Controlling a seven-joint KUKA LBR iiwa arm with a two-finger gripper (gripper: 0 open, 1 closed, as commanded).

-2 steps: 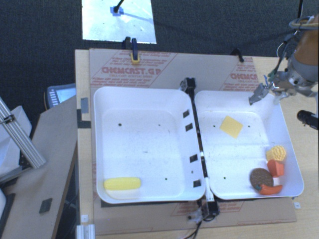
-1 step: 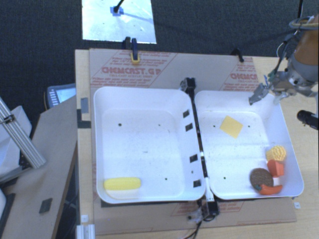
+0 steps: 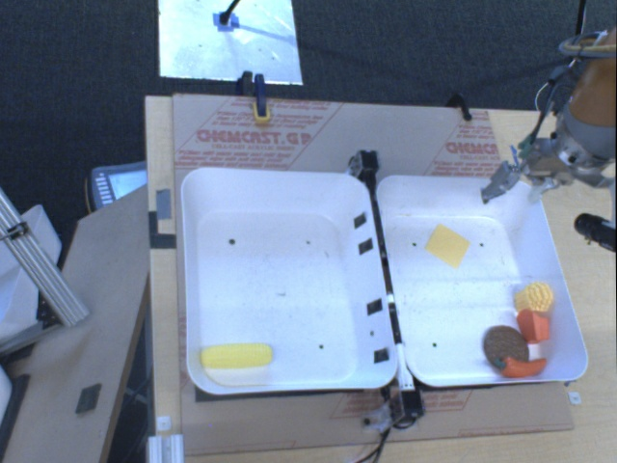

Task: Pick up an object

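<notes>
In the right bin (image 3: 559,258) a flat yellow square slice (image 3: 447,245) lies near the middle. Clustered in its near right corner are a yellow corn piece (image 3: 536,297), an orange-red block (image 3: 533,325), a brown round disc (image 3: 501,345) and a red-orange piece (image 3: 525,366). A yellow oblong object (image 3: 236,356) rests in the near left corner of the left bin (image 3: 193,258). My gripper (image 3: 515,185) hovers over the far right rim of the right bin, up and to the right of the yellow slice. It is open, with nothing between its fingers.
A black divider with clips (image 3: 378,258) runs between the two bins. A blue and yellow clamp (image 3: 258,99) sits at the board's far edge. A shiny metal sheet (image 3: 229,27) lies behind the bench, and a metal rail (image 3: 39,268) slants at the left.
</notes>
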